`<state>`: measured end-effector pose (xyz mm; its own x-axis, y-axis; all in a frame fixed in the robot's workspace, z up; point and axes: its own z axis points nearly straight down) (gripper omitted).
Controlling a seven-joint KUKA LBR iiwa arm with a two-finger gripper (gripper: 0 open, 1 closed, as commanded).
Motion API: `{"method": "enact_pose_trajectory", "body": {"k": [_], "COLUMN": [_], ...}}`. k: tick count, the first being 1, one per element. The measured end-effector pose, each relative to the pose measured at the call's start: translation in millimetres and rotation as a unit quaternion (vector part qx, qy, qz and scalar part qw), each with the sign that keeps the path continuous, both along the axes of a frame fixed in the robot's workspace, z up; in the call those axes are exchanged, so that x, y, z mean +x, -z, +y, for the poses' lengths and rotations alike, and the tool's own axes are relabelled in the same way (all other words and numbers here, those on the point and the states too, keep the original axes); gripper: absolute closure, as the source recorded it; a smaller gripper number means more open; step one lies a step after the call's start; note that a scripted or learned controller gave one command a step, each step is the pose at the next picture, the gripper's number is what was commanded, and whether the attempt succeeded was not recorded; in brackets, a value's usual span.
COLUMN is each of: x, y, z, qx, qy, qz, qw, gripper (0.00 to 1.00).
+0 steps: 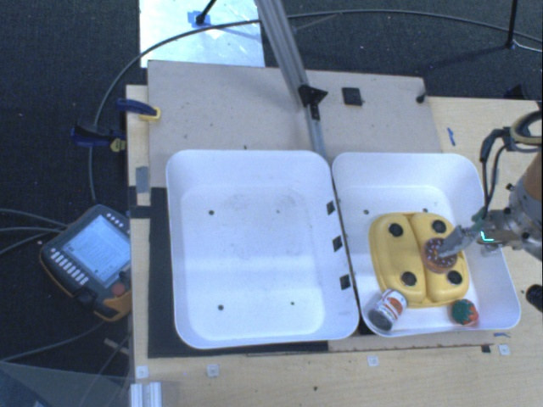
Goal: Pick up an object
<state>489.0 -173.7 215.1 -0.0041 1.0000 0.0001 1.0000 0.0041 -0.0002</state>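
Taking the yellow tray (407,257) in the right bin (424,172) as the landmark: nearest the camera, just off the tray's near edge, a small can (389,307) with a red-and-white label lies on its side against the bin's front wall, and to the right of it, by the tray's near right corner, sits a small green and red object (463,312). The tray itself is a moulded yellow piece with dark round holes, lying flat in the right half of the bin. On its right portion rests a small round brown object (439,254), with the gripper (450,246) directly at it, reaching in from beyond the tray's right side; whether the jaws are wide, narrow or closed on that brown piece cannot be told from this angle. Left of the tray, across the bins' shared rim, lies the left bin (191,227). Farther off, beyond the tray's far edge, a grey pole (284,45) slants away over the bench (254,100).
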Motion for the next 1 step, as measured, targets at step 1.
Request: {"method": "enact_pose_trajectory", "body": {"k": [1], "x": [0.4], "y": [-0.6], "z": [0.0], "qx": [-0.0002], "qy": [0.000], "qz": [-0.001], "qw": [1.0000], "gripper": [0.00]}}
